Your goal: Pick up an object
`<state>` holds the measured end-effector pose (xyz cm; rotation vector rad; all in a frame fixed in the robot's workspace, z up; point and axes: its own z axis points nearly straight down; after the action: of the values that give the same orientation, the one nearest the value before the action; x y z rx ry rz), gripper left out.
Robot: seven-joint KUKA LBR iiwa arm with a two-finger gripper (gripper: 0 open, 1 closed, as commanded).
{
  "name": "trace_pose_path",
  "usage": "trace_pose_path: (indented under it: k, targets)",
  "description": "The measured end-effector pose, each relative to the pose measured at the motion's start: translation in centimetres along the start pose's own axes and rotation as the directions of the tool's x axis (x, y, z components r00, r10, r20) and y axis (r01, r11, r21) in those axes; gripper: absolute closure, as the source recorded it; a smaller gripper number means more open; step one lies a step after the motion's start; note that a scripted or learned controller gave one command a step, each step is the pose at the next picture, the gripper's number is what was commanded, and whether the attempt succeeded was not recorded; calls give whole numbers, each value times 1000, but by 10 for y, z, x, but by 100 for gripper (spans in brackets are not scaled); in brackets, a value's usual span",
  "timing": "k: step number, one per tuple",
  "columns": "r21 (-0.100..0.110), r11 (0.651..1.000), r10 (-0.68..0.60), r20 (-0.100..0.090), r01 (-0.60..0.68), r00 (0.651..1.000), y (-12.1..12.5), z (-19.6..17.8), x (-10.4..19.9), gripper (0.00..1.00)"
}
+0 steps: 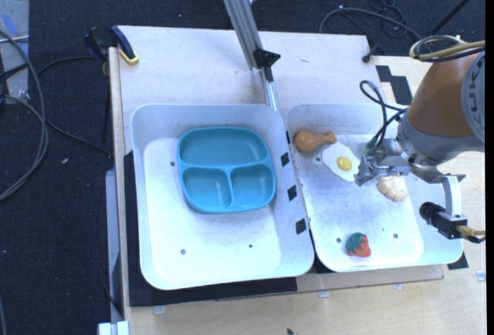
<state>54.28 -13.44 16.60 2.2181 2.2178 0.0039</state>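
In the right bin (401,245) lie a brown chicken drumstick (312,141), a fried egg (340,163), a pale shell-like piece (392,187) and a strawberry (357,245). My gripper (369,170) hangs low over the bin between the fried egg and the pale piece, at the egg's right edge. The arm's wrist hides most of it. Nothing is seen between its fingers.
The left bin (154,248) holds a blue divided plate (227,168). A grey metal pole (241,9) slants down to the back edge between the bins. Cables run along the arm at the right. Dark floor surrounds the bench.
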Motion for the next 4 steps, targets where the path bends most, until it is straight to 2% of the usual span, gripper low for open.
trace_pose_path:
  k: [1, 2, 4]
  targets:
    - [0, 1000, 1, 0, -1, 1000, -3, -54, -10, 100]
    - [3, 1000, -2, 0, 2, 1000, -2, -69, -10, 100]
    - [7, 1000, -8, -3, 8, 1000, 2, -52, 88, 100]
